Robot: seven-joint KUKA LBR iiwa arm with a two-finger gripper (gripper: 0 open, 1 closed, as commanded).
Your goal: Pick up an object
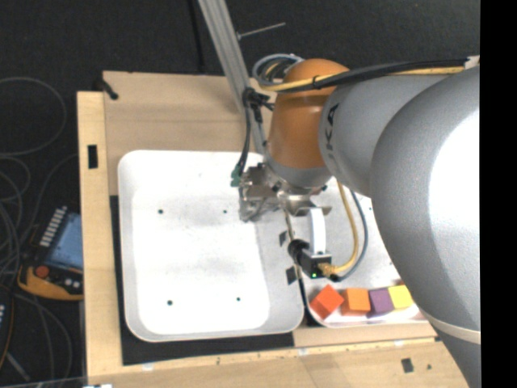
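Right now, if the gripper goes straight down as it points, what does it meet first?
Probably the right wall of the view-left bin, below the gripper; depth is unclear.

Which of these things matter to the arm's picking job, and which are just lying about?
For the job: gripper; red-orange block, orange block, purple block and yellow block in the right bin.
Lying about: handheld controller and loose cables on the floor, left of the bench.

Grey arm (420,176) in from right; orange band (300,128) above wrist; end effector (255,196) pointing down.
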